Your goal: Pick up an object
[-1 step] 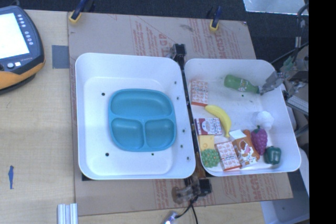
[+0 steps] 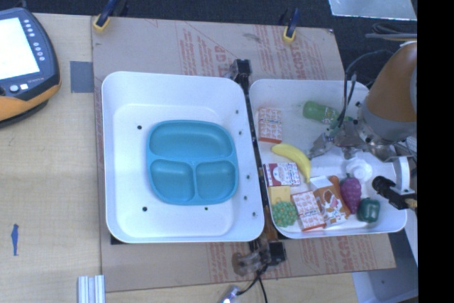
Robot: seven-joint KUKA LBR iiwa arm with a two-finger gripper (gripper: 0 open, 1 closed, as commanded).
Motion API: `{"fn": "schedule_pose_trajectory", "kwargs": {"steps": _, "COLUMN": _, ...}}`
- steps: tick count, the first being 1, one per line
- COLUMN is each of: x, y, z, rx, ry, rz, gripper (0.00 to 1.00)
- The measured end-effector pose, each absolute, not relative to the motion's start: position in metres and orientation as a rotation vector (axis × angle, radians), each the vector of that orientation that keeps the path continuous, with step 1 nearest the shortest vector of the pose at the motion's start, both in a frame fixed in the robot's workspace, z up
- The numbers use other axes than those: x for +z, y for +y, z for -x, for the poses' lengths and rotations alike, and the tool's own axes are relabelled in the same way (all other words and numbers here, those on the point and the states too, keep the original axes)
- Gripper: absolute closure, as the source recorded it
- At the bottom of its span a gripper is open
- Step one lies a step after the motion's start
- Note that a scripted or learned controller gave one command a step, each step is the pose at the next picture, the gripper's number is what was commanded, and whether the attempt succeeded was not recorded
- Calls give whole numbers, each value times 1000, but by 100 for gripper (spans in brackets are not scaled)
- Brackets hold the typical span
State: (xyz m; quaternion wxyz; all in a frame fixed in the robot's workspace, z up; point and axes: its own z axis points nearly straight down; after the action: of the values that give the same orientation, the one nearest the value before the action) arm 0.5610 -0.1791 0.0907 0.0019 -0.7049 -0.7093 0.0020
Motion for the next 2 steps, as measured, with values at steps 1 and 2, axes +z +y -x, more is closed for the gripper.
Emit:
{"fn": "schedule_pose_trajectory", "kwargs": {"steps": 1, "x": 91, "y": -151, "z": -503, "rx": 6, "ry": -2225, "rz": 2212, "gripper": 0}}
{"fn": "schedule_pose_trajectory", "kwargs": {"steps": 2, "x": 93, "y": -156, "z": -479, "rx": -4, "ry": -2237, "rz": 2213, "gripper": 0}}
